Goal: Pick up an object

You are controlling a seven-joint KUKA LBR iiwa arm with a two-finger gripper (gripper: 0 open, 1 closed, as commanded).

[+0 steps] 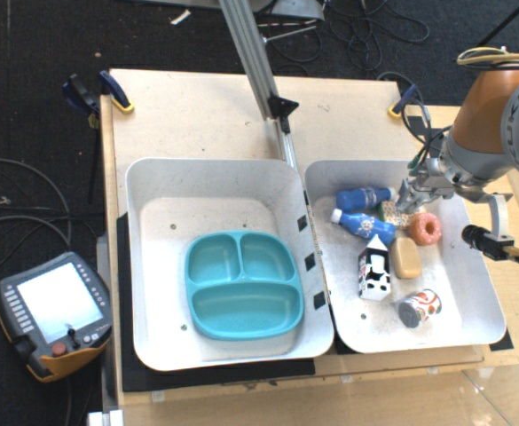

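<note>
The right bin [472, 304] holds several small objects: a blue bottle [363, 199] lying on its side, a second blue-and-white bottle [363, 224], a pink donut [426, 229], a tan block [406, 258], a black-and-white cow-pattern carton [375, 274] and a small grey-and-red can [417, 308]. My gripper [407, 195] reaches down from the right at the bin's back, just right of the blue bottle and above the donut. Nothing is seen between its fingers.
The left bin [153, 202] holds a teal divided plate [241, 284]. A metal pole [250, 47] slants over the bench toward the bins' shared wall. Blue-and-yellow clamps [113, 91] sit at the bench's back corners. A teach pendant [51, 313] lies on the floor at left.
</note>
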